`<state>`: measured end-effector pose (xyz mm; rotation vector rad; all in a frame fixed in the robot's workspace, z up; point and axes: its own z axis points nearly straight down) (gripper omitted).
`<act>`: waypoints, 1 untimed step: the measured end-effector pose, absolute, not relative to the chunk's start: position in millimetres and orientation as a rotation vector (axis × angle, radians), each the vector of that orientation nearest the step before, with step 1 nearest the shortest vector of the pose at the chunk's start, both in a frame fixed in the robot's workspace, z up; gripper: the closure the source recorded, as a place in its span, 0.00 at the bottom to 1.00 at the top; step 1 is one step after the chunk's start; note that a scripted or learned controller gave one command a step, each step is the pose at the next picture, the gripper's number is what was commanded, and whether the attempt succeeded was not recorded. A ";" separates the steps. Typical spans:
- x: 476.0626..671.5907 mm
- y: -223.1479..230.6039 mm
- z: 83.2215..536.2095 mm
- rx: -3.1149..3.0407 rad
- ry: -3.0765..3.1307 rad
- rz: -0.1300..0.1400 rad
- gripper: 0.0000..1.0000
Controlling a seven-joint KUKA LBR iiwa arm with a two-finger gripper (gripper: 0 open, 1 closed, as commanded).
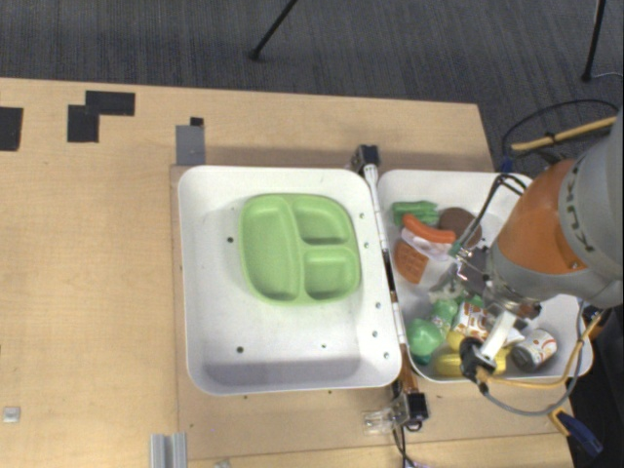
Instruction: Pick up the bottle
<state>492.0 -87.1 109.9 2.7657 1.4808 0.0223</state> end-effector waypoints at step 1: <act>496.8 -87.1 123.5 2.755 1.478 0.041 1.00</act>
